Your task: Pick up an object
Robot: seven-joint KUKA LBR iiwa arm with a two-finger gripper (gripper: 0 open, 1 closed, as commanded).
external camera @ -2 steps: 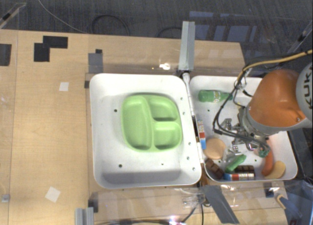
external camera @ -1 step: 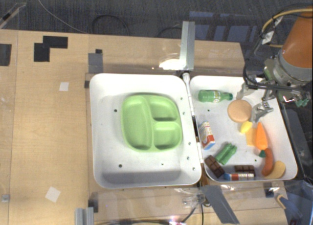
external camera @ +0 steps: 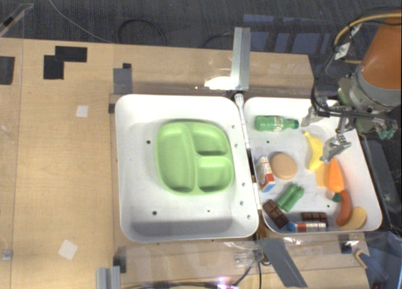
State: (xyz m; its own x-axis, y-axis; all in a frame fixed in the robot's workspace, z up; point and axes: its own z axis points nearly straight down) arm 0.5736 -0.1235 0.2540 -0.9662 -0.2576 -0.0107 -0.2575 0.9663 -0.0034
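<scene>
Here, hand (external camera: 334, 146) just above the banana (external camera: 313, 150), grip state unclear.

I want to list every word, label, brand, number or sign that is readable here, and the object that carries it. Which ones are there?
No text can be read in this view.
Green bottle: its label is too blurred to read.
Small red and white carton: the print is too small to read.
Dark bar at the right bin's front edge: markings unreadable.
</scene>
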